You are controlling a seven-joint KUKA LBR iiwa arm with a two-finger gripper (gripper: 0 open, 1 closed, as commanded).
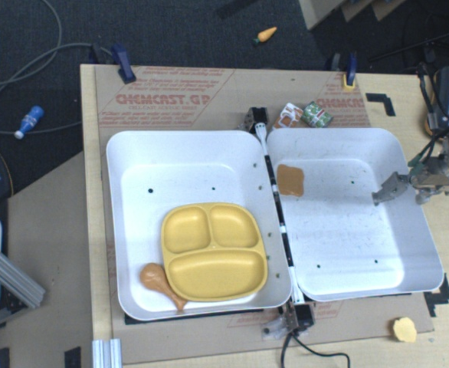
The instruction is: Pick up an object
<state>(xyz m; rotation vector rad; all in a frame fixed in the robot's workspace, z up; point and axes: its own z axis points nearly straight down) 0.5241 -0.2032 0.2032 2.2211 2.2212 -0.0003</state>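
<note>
On the bench (94, 205), two shallow white bins sit side by side atop a brown cardboard sheet (171, 90) printed with red lettering. Within the left bin (132, 167), a yellow divided plate (213, 251) with three compartments lies flat toward the near side, and a tan toy drumstick (160, 282) rests just beside its near-left corner, its bulb end touching or almost touching the plate's rim. Over in the right bin (347, 274), a flat brown square piece (290, 180) lies near the far-left corner, close to the divide between the bins. At that bin's right wall the gripper (387, 192) hangs over the rim, well apart from the brown piece; a grey finger (389, 188) points leftward into the bin, and nothing is seen between the jaws, though whether they are spread or pressed together cannot be told from this angle.

Beyond the bins, a small crumpled green-and-white packet (307, 115) lies on the cardboard just behind the right bin. Blue clamps (122, 61) grip the cardboard's far edge. A yellow lump (404, 329) sits on the bench near the right bin's near corner. Down on the dark floor (171, 14), a blue bottle (30, 120) lies at left and a small orange object (266, 34) farther back, with grey cables (25, 60) looping nearby.
</note>
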